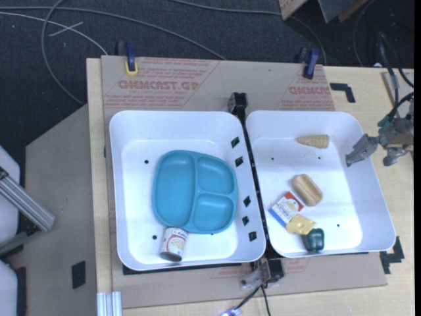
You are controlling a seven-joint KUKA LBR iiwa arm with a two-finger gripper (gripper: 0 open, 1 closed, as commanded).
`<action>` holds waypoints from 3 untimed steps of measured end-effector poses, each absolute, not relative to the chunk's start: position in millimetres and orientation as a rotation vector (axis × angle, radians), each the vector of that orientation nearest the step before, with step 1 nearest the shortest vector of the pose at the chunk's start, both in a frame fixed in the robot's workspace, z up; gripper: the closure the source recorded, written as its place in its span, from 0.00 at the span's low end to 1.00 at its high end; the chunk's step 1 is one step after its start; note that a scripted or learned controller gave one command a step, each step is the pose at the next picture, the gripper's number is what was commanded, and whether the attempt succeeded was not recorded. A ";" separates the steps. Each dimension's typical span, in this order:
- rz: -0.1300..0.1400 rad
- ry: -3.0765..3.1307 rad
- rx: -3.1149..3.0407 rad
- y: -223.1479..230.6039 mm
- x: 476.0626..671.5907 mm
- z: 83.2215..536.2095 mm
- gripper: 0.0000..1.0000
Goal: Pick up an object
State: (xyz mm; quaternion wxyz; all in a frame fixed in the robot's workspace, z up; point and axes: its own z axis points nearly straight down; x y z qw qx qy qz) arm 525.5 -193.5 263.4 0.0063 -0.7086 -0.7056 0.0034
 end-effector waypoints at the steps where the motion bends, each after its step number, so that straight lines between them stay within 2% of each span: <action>1: 0.000 -2.221 -2.220 -192.7 527.9 270.5 0.00; 3: 0.003 -2.217 -2.216 -177.0 519.0 172.0 0.00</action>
